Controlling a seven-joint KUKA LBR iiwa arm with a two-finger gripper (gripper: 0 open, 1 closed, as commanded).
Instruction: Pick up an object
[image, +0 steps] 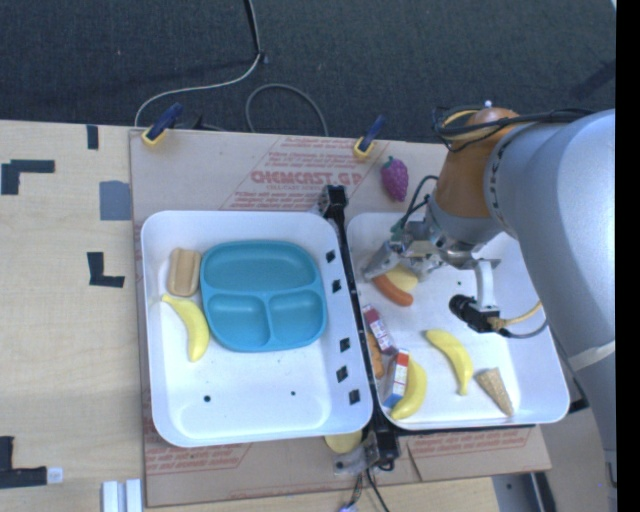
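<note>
Tool (392, 262), two-finger, metal, on my grey arm with its orange band: lowered into the right white bin (530, 405), tips by the small pale yellow block (404, 279). I cannot tell how they stand.

Landmark: the small orange-red sausage-shaped toy (393, 291), upper left of that bin.
- Pale block: touching the sausage on its upper side, under the tool.
- Yellow plastic banana (452, 357): lower right of the sausage, well apart.
- Tan cone (496, 389): beyond that banana, near the bin's lower right corner.
- Second yellow banana (410, 392) and small red-and-white packets (378, 328): below the sausage, along the bin's left wall.
- Purple grape bunch (395, 178): above, on the worktop, outside the bin.

Handling, my judgement: sausage looks light, stiff, smooth plastic, liable to roll or squirt out. I would take it across its short middle, away from the block.
</note>
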